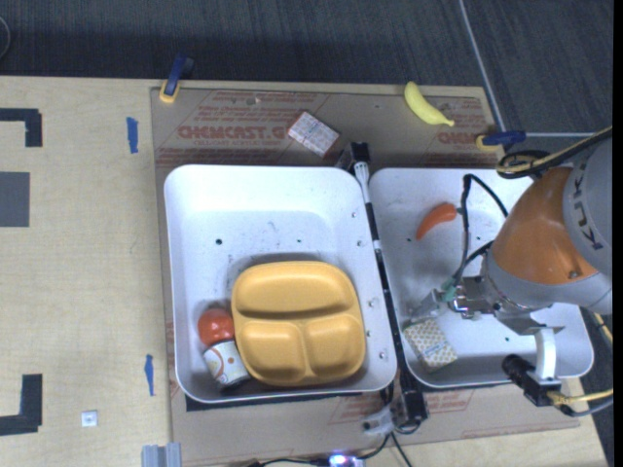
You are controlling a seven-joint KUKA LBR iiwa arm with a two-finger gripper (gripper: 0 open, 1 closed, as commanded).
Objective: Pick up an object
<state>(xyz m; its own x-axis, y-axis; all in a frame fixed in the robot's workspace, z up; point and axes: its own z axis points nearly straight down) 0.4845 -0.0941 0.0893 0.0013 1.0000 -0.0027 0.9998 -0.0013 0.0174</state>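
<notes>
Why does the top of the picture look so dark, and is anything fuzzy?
In the camera view, the floor beyond the bench is dark carpet with a shadow band along the board's edge; the white left bin is brightly lit, with soft shadow under the yellow tray; the end effector and the small patterned item beside it look slightly blurry.

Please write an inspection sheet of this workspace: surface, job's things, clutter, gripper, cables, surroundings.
Surface: cardboard sheet under two white bins, left bin and right bin.
Job's things: yellow tray and small can in left bin; orange piece and patterned pad in right bin.
Clutter: banana and small box on the cardboard.
Gripper: gripper low in right bin, above the pad; finger state unclear.
Cables: black cable at the arm.
Surroundings: blue clamps; dark floor.
</notes>
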